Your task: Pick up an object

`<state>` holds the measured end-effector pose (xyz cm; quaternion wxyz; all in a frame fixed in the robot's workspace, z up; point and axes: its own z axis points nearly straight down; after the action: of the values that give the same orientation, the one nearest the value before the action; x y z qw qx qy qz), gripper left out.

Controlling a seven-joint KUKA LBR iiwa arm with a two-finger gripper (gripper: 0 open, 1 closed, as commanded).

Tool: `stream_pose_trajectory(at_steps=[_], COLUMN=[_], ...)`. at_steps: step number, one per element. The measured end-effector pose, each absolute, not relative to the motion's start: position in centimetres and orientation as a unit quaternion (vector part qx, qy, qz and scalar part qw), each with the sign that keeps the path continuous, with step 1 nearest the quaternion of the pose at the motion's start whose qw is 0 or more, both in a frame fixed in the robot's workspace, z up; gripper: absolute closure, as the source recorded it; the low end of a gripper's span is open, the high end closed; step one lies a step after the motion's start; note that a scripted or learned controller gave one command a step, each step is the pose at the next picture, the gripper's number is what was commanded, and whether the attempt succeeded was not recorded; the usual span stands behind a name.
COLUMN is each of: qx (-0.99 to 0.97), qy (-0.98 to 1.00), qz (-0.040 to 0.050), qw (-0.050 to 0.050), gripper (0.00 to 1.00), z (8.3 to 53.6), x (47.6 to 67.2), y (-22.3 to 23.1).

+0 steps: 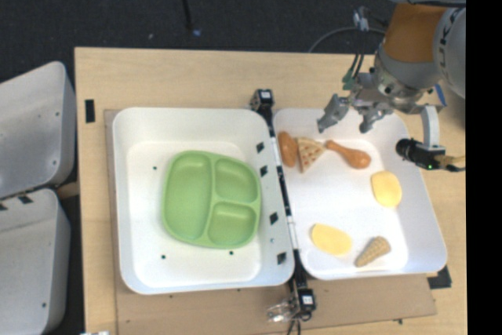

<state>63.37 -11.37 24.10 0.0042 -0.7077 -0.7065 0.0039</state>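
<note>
My gripper (349, 118) hangs over the far edge of the right bin (412, 247), its two grey fingers spread open with nothing between them. Just below it lies a brown drumstick (349, 153). Left of that sit a pizza-like wedge (309, 153) and an orange-brown piece (288, 150) close to the bin's left wall. Farther toward the front are a pale yellow round piece (386, 189), a yellow oval piece (330, 239) and a tan cone (372, 252).
The left bin (133, 263) holds a green divided plate (211, 198). A row of black clips (276, 192) runs along the seam between the bins. The wooden bench (157, 74) surrounds both bins.
</note>
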Motion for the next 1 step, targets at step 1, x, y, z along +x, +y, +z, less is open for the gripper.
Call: stream_pose_trajectory(at_steps=[1], qx=[-0.707], qy=[-0.707], qz=[-0.0004], qw=[-0.001], gripper=[0.0], z=[24.83], x=[63.6], y=[-11.36])
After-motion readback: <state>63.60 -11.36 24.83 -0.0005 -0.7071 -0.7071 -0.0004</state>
